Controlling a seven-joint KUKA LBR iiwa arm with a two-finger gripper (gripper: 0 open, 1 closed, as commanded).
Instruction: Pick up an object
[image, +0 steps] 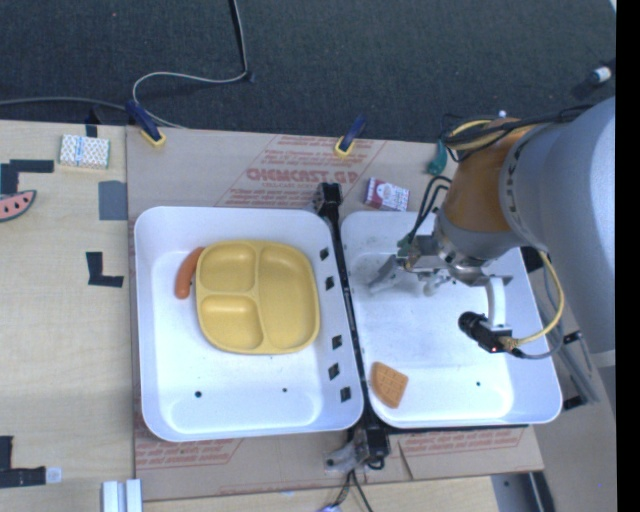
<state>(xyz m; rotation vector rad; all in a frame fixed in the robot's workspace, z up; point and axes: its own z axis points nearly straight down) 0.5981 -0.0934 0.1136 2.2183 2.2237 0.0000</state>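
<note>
From my seat at the remote station: the gripper (400, 268) hangs low over the upper middle of the right bin (520, 395), fingers pointing toward the divider between the bins. I see two metal fingers splayed apart with bare bin floor between them, so I read the jaws as spread and holding nothing. Only loose item in this bin is the cracker (389, 383), a small orange waffled square lying flat near the front-left corner, close to the bin's left wall. From the jaws it lies toward the front edge of the bench, almost straight down the view and a touch to the side, well apart from the fingertips. It is nearly square, so no strong long axis; its edges sit slightly rotated against the bin walls. My judgement: the move turns on sliding the wrist toward the front rim, then descending. The cracker is thin and flat, so the fingers may skate over it, and the wall nearby leaves little room on that side. In the left bin (160, 330), the yellow divided plate (258, 296) lies flat with a toy hot dog (185, 273) touching its left edge, farther from the gripper
</note>
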